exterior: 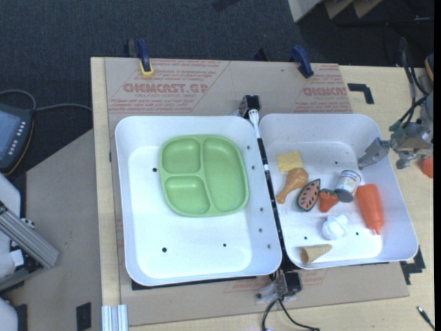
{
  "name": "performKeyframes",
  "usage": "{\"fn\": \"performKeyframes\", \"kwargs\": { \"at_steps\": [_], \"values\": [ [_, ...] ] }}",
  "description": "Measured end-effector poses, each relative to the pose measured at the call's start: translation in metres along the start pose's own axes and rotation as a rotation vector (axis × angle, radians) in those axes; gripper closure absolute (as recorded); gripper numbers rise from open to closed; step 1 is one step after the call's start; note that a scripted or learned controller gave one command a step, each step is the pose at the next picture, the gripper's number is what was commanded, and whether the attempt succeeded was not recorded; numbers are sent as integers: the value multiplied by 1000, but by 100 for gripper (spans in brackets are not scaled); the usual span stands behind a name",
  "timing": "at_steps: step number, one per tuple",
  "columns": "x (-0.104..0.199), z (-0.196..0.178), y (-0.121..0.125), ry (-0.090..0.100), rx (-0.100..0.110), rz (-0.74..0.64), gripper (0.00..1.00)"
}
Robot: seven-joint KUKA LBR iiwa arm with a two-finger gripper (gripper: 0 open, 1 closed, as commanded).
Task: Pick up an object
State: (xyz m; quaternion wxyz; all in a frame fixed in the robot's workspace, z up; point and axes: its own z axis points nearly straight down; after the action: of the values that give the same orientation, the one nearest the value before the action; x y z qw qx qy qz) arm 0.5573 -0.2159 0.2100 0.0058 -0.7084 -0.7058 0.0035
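While the gripper (375, 154) hangs over the right bin's (393, 250) three-o'clock rim, its opening unclear to me, the carrot (371, 206) lies beneath.

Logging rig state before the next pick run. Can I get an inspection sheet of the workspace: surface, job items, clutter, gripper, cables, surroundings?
Surface: cardboard-covered bench held by two blue clamps at the far edge; two white bins side by side.
Job's things: right bin holds a cheese wedge, chicken drumstick, watermelon slice, strawberry, small can, carrot, white lumpy item and ice cream cone.
Clutter: left bin holds a green divided plate.
Gripper: gripper at the right bin's far right rim, above the can; finger state unclear, nothing seen held.
Cables: wires at the near edge, between the bins.
Surroundings: dark carpet, a device at far left.
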Motion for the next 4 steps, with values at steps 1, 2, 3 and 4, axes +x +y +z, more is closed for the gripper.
{"fn": "performKeyframes", "kwargs": {
  "at_steps": [1,2,3,4],
  "values": [
    [0,-8,3,-4,-14,-4,0],
    [4,35,4,-1,-9,-4,0],
    [1,81,12,-2,-10,-4,0],
    [3,127,13,2,-9,-5,0]
  ]
}}
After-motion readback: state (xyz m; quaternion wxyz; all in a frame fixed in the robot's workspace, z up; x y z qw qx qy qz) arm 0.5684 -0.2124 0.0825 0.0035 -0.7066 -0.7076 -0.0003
